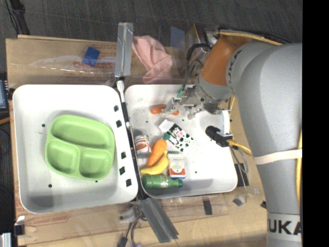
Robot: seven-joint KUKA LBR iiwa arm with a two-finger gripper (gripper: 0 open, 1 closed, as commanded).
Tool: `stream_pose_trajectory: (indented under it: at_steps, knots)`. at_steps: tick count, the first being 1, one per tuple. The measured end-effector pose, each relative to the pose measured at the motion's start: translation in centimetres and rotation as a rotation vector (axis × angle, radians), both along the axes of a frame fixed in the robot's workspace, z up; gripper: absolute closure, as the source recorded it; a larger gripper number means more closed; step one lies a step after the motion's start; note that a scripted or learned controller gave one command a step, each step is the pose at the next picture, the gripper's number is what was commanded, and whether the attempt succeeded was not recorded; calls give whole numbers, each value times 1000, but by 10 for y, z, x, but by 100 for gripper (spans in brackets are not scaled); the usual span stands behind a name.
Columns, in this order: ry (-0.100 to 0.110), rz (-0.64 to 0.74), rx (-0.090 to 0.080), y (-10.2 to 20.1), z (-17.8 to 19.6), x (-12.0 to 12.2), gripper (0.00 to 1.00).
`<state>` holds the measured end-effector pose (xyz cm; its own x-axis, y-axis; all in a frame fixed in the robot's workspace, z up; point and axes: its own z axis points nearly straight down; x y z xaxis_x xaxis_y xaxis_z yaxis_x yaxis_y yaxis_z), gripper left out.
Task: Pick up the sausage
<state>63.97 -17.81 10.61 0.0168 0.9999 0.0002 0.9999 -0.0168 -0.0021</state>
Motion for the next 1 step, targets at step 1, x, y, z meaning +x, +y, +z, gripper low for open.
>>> stream_pose_trajectory:
  at_steps: [1]
  knots:
    - [-4, 65, -1, 5, -13, 18, 0]
